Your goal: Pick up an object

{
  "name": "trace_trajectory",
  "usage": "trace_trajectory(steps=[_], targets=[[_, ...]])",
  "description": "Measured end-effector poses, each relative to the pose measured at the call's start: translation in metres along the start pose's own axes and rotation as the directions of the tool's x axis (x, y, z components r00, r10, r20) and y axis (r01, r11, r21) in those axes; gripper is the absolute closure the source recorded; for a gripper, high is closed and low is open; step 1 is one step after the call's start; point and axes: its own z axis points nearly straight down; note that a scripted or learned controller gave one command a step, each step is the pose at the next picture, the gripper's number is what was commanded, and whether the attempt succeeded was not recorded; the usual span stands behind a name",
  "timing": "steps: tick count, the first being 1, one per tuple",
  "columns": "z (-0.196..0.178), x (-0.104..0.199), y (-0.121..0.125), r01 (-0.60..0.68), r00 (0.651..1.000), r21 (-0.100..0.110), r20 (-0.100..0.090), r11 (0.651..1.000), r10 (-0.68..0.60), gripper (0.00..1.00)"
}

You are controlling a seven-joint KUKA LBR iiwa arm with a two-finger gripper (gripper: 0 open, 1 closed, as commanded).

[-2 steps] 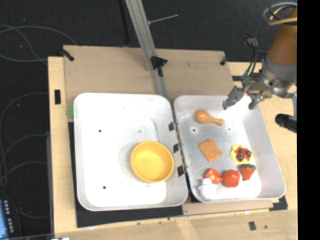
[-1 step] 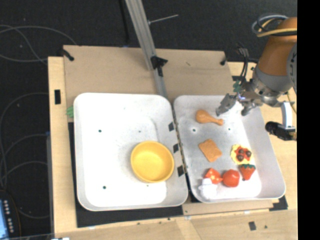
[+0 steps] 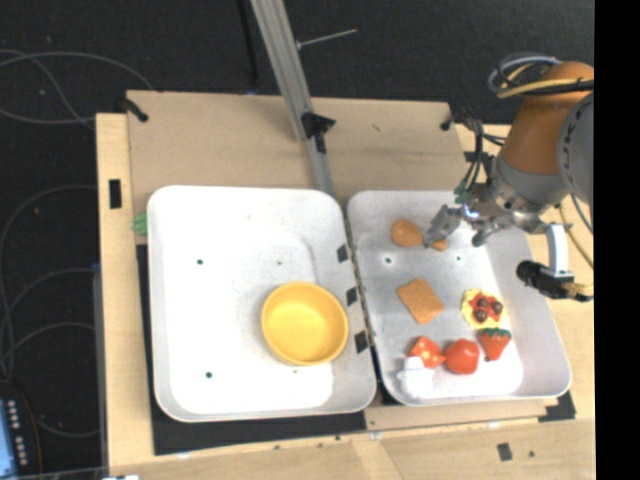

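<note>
My gripper (image 3: 460,232) hangs over the far part of the right bin (image 3: 535,373), open, with nothing between its fingers. Its left finger (image 3: 438,229) is right beside a small orange bread-like piece (image 3: 405,233); I cannot tell if they touch. Nearer the front lie a tan toast square (image 3: 420,300), a yellow tart with dark berries (image 3: 483,308), a strawberry (image 3: 495,343), a red tomato (image 3: 461,356), a small red-orange piece (image 3: 425,350) and a white item (image 3: 412,374).
A yellow bowl (image 3: 304,322) sits in the left bin (image 3: 200,228), near its right front. A metal pole (image 3: 290,78) slants up from between the bins at the back. A black fitting (image 3: 545,278) sticks out by the right bin's right rim.
</note>
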Motion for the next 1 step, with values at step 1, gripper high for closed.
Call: trace_trajectory(steps=[1], targets=[[-0.0142, -0.0006, 0.0017, -0.001, 1.0, -0.007, -0.001, 1.0, 0.001, 1.0]])
